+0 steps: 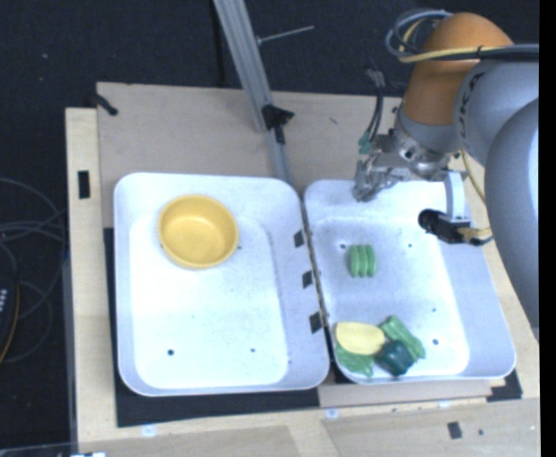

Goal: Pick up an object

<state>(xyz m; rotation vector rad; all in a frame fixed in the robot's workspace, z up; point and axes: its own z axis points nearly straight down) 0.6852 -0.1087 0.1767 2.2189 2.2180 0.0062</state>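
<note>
Green block lies untouched mid right bin; nothing is picked yet. My jaws hover at the far edge, opening I cannot tell.

The scene is lit evenly from above, and the white bins are rendered bright, nearly washed out. The floor around the bench is left dark. Edges are slightly softened (mild blur throughout); shadows are faint.
</note>
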